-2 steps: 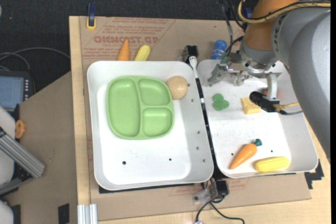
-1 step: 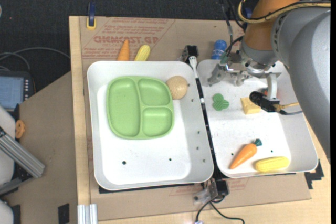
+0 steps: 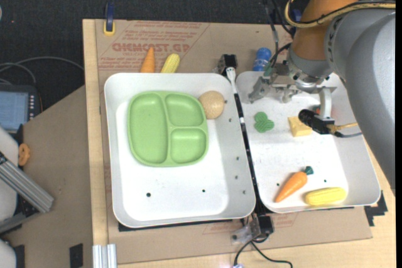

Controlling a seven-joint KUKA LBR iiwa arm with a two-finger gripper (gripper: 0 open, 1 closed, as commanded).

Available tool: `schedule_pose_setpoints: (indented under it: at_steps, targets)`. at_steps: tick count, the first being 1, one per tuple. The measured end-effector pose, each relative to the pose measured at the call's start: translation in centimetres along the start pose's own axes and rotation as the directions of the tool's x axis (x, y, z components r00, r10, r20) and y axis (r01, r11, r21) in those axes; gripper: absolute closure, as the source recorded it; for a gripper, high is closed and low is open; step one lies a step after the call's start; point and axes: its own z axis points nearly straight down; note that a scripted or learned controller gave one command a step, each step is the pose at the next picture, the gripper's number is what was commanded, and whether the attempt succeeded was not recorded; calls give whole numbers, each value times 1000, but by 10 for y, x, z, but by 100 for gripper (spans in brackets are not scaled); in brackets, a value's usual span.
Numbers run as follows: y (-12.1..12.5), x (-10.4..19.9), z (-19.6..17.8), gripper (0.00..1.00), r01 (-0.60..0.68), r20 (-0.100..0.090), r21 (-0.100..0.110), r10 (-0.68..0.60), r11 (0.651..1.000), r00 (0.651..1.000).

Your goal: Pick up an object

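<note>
Overhead, the grey two-finger gripper (image 3: 276,90) hangs over the far edge of the right white bin (image 3: 352,163); whether it is spread or closed I cannot tell. Below it lie a small green ridged toy (image 3: 264,122) and a yellow cheese-like wedge (image 3: 299,127). Near that bin's front edge rest an orange plastic carrot (image 3: 293,184) and a yellow corn cob (image 3: 325,196).

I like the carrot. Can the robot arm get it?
Probably yes. The carrot lies in the open in the right bin, apart from the yellow corn, with the gripper over that bin's far end.
</note>
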Motion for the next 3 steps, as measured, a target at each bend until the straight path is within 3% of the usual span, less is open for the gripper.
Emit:
schedule_pose_setpoints:
  at_steps: [3]
  targets:
    - [0,0,0,0,0,0,0,0,1000,1000]
